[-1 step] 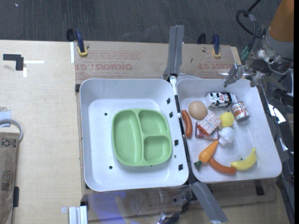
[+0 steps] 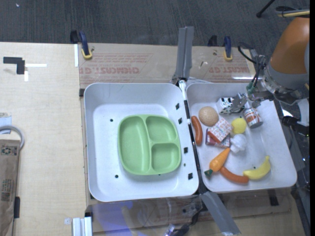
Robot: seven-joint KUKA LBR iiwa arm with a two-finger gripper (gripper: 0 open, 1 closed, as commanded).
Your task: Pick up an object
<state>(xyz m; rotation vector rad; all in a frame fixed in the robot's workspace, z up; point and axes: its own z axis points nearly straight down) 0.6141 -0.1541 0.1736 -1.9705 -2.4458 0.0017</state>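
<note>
Camera view puts the pickable objects in front of you in the right bin (image 2: 275,178), clustered toward its centre and lower half. Nearest the arm, a small red-and-white can (image 2: 252,117) lies tilted at the bin's upper right, just beside a yellow lemon (image 2: 238,126). Left of those you see a tan egg-shaped ball (image 2: 208,115), and a red sausage (image 2: 197,130) running along the bin's left wall. A red-and-white snack packet (image 2: 219,131) sits in the middle, with a white crumpled item (image 2: 238,143) touching its right side. Lower down, an orange carrot (image 2: 219,160) slants toward the lower left, a second orange-red sausage shape (image 2: 233,176) lies below it, and a yellow banana (image 2: 259,169) curves at the lower right. A small black-and-white object (image 2: 226,103) rests near the top.

The gripper (image 2: 244,101) hangs over the bin's upper right, just above the can; you cannot tell from here how its tips are set.

The left bin (image 2: 98,107) holds a green divided plate (image 2: 149,144) at its centre.
</note>
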